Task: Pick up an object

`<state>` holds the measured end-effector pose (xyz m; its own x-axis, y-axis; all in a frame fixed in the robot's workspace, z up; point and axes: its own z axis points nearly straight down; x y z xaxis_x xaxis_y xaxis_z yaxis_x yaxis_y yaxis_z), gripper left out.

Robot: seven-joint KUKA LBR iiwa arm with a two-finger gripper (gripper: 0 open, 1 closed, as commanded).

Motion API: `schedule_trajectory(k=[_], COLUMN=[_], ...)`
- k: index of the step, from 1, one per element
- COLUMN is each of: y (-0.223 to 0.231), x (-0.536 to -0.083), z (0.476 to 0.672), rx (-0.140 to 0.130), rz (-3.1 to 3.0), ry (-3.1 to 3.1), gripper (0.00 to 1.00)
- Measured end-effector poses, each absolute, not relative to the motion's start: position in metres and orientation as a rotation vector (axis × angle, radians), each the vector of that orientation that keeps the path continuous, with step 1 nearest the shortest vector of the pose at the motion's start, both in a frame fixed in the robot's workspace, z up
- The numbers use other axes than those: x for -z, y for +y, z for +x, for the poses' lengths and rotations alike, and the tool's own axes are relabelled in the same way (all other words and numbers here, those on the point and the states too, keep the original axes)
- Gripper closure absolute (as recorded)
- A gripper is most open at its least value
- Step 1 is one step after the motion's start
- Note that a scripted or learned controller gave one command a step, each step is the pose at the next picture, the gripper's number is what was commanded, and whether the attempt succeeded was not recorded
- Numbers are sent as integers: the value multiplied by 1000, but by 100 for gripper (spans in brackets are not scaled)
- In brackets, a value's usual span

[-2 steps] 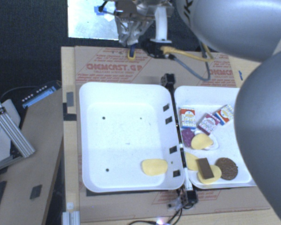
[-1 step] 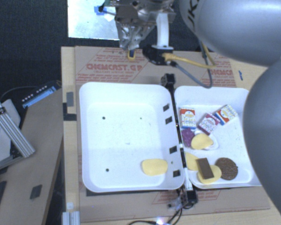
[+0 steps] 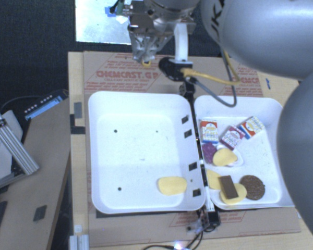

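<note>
The gripper point(image 3: 146, 56) is seen beyond the left bin's point(image 3: 101, 139) far rim; finger state cannot be told. A yellow piece point(image 3: 171, 185) lies at the bin's near right.

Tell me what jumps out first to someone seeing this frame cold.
The big grey arm fills the top right, its end effector hanging beyond the bins' far edge. The right bin holds a crowd of small items, among them a dark round cookie, while a pale yellow piece lies alone in the left bin.
</note>
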<state>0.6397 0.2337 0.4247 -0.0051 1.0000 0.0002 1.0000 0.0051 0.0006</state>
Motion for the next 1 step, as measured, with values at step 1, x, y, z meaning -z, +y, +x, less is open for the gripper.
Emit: schedule_trajectory(k=[1], y=[234], x=[-429], z=[644], rx=[-4], rz=[2214], ry=[2226], gripper=[100])
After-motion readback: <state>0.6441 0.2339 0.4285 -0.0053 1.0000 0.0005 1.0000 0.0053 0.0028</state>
